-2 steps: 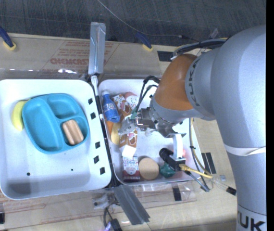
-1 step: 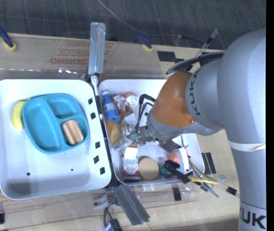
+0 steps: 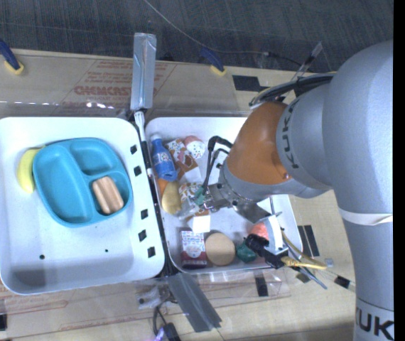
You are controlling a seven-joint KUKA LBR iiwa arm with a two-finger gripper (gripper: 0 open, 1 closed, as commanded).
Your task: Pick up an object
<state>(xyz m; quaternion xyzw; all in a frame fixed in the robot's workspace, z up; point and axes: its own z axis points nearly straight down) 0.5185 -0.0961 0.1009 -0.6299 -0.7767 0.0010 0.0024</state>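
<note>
Inside the left white bin (image 3: 3, 190), a blue plastic sectioned tray (image 3: 74, 180) is holding a tan bread roll (image 3: 107, 195), a yellow banana (image 3: 26, 169) lying beside it. Over the right white bin (image 3: 161, 130), cluttered with small toys, the gripper (image 3: 201, 197) is hanging; its grip cannot be told.

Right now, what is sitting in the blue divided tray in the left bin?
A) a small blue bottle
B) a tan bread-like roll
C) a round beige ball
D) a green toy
B: the tan roll lies in the lower right compartment of the blue tray, which rests in the left bin, with a yellow item tucked at the tray's left edge.
</note>
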